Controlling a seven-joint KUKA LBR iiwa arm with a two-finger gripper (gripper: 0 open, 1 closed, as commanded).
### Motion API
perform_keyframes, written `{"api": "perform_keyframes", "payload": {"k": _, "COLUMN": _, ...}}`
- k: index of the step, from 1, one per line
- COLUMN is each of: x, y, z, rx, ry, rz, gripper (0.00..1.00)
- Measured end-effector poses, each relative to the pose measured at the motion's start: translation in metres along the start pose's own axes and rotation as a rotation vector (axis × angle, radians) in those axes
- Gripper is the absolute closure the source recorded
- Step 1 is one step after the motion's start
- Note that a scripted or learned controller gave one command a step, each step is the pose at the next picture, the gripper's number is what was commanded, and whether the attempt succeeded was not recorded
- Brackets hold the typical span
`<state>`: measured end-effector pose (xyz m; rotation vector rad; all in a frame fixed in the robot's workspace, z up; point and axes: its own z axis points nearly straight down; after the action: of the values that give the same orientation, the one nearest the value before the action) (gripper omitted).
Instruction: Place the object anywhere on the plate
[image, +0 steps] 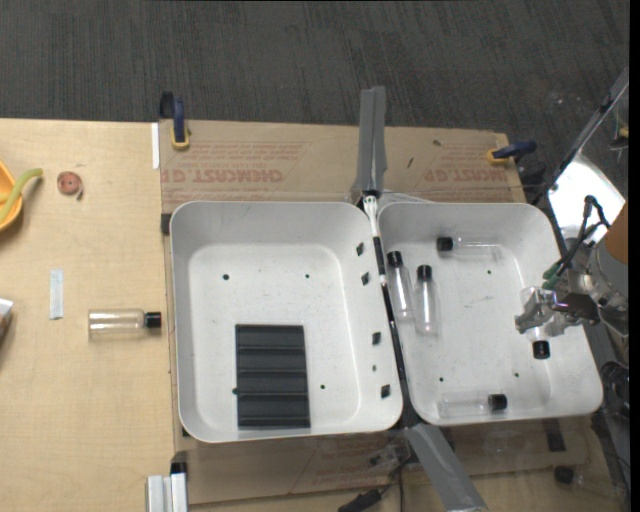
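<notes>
- Gripper (533, 318): it sits low over the right bin (560, 395), near that bin's right wall. Its metal parts read as one bright cluster, so whether the claw is spread or closed, and whether it has hold of anything, cannot be told.
- Vials: several clear cylinders with black caps lie flat in the right bin.
  - Two lie side by side near the left wall (397, 285) (425, 298), long axes running up-down in the view, caps at the far end.
  - One lies along the far wall (470, 245), long axis across the view, cap to the left.
  - One lies along the near wall (470, 405), long axis across, cap to the right.
  - A black cap (541, 349) shows just below the gripper; its body is too faint to trace.
- Plate (271, 377): a dark ribbed rectangle lies on the floor of the left bin (200, 400), toward the near wall, well apart from the gripper.
- Handling, as a judgement: the vials look light, stiff and smooth, likely to roll or slip; a hold across the mid-body, square to the long axis, suits best. Those touching a wall leave little room for one finger.
- Spare vial (122, 321): it lies on the bench left of the bins.
</notes>
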<state>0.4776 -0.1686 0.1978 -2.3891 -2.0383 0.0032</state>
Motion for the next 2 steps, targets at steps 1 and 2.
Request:
{"api": "perform_keyframes", "payload": {"k": 1, "x": 0.0, "y": 0.0, "z": 0.0, "rx": 0.0, "ry": 0.0, "rz": 0.0, "gripper": 0.0}}
{"api": "perform_keyframes", "payload": {"k": 2, "x": -0.007, "y": 0.11, "z": -0.019, "rx": -0.001, "ry": -0.002, "rz": -0.166, "gripper": 0.0}}
